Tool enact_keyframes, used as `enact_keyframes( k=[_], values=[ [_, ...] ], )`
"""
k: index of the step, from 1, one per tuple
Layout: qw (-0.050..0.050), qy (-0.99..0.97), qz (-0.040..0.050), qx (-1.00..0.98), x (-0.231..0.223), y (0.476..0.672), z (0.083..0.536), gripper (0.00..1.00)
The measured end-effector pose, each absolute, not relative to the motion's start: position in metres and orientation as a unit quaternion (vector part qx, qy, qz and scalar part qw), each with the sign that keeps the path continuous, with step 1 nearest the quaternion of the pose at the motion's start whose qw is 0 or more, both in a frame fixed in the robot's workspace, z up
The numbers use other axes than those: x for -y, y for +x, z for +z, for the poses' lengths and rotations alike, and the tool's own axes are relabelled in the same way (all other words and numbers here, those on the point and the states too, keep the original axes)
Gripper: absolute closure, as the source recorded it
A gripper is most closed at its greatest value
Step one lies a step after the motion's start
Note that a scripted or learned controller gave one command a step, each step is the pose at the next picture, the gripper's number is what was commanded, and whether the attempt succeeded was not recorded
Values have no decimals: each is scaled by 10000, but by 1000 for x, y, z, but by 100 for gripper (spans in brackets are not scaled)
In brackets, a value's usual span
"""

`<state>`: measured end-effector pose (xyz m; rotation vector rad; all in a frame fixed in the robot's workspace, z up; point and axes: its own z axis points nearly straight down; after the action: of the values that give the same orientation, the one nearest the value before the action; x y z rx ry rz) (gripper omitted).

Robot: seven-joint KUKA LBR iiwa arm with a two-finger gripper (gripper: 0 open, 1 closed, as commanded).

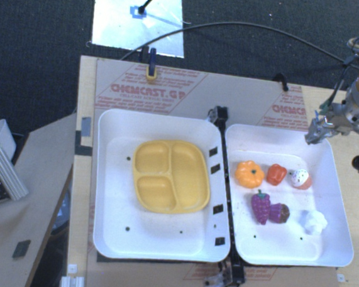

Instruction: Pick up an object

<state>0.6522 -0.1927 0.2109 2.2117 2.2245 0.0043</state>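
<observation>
**Arm poised over far corner of toy-filled bin**

Above the bench, a grey arm with an orange band is reaching in from the right, its gripper (315, 135) hanging at the far right corner of the right bin (336, 186). The gripper is too small and blurred in the camera view to tell how it is set, and nothing is showing in its grasp.

Toys are lying loose on the floor of the right bin, all well apart from the gripper. An orange pumpkin (250, 174) is sitting nearest the divide between the bins, with a red-orange pepper (276, 173) just beside it and a white-and-red speckled piece (299, 178) next along the row. Nearer the camera, a bunch of purple grapes (260, 207) is touching a dark reddish-brown piece (279, 213), and a small white object (314, 222) is resting toward the right wall.

Alongside, the left bin (111, 165) is holding a yellow divided tray (170, 176), lying flat near the middle with its three compartments facing up. A sheet marked "CHEMCAST GP" (148, 91) is lying under both bins, and a black cable (254, 28) is arching across the dark floor behind the bench.
</observation>
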Motion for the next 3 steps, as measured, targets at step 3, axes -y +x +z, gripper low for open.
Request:
enact_keyframes(
  k=[3],
  values=[
    [-1, 7038, 9, -7104, 80, 639, 240, 100]
  ],
)
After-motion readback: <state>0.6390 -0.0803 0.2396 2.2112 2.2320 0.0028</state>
